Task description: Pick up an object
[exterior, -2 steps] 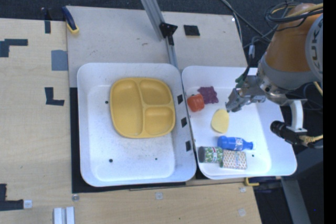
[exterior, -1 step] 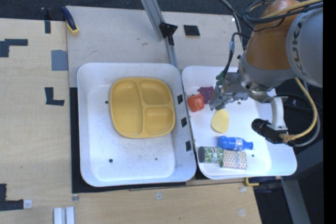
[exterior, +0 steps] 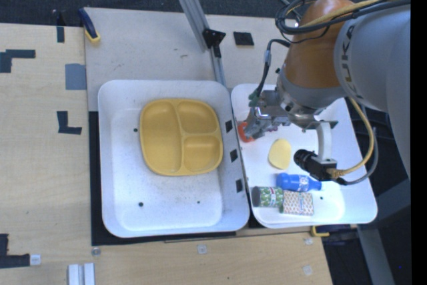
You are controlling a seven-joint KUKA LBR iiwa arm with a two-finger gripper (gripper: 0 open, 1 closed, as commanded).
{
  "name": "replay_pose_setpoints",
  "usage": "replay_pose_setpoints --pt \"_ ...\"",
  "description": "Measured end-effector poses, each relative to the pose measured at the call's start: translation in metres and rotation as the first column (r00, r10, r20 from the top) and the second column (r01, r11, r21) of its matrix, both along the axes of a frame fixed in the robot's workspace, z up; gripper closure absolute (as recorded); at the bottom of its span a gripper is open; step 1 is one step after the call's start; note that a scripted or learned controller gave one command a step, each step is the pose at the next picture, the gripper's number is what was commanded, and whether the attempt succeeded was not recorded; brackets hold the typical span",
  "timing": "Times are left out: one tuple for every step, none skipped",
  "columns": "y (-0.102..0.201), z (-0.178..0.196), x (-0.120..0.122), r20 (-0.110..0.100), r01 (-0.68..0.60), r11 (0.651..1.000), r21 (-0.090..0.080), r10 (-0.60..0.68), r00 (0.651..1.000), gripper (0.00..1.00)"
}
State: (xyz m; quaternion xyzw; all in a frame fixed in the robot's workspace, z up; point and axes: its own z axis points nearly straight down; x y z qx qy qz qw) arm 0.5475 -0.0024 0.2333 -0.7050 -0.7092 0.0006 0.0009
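The gripper [exterior: 257,122] hangs over the right bin [exterior: 357,200] at its 10 o'clock corner, above a red object [exterior: 247,135]; its grip cannot be told. A yellow piece [exterior: 281,153], blue bottle [exterior: 297,182] and packet [exterior: 283,199] lie toward 6 o'clock.

A yellow tray [exterior: 180,137] is sitting in a white bin [exterior: 113,163]. The other white bin [exterior: 353,200] is holding a pale yellow piece [exterior: 280,153], blue bottle [exterior: 297,181], and green patterned packet [exterior: 283,199].
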Motion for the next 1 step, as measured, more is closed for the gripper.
replay_pose_setpoints --pt "0.0520 0.0059 0.0075 0.001 -0.002 1.000 0.001 0.002 1.000 1.00"
